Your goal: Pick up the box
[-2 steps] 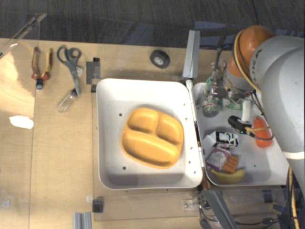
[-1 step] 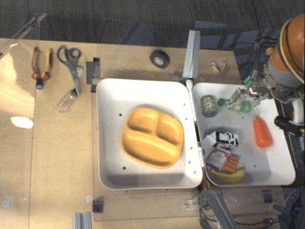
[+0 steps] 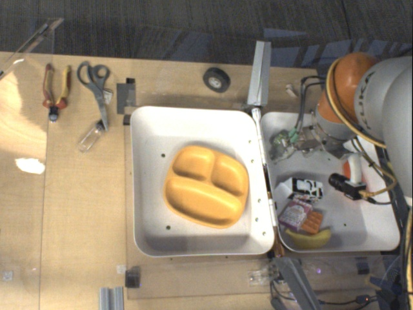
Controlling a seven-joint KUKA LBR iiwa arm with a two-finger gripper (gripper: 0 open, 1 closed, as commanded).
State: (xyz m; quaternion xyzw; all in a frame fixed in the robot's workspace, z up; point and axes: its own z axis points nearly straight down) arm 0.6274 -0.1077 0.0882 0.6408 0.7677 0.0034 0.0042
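Two white bins sit side by side on the wooden desk (image 3: 71,225). The left bin (image 3: 148,173) holds one big yellow lumpy thing (image 3: 206,185), shaped like a puffy tray with three bumps. It lies in the middle of that bin.

The right bin (image 3: 381,228) holds a few small things. A little black and white box (image 3: 307,187) lies near the middle of it, flat on the floor of the bin. Just below it is a purple packet (image 3: 296,214) with something orange (image 3: 313,221) next to it, and a yellow banana (image 3: 308,237) lies along the front wall — touching the packet or very close to it.

The grey arm (image 3: 381,102) with its orange band (image 3: 342,86) comes in from the right, above the back part of the right bin. The pincer (image 3: 292,141) hangs over the back left corner of that bin, well apart from the box. I cannot tell if it is open or closed — it is too small and blurry.

On the desk to the left lie scissors (image 3: 97,89) and red pliers (image 3: 55,89). A roll of black tape (image 3: 217,79) sits behind the left bin.
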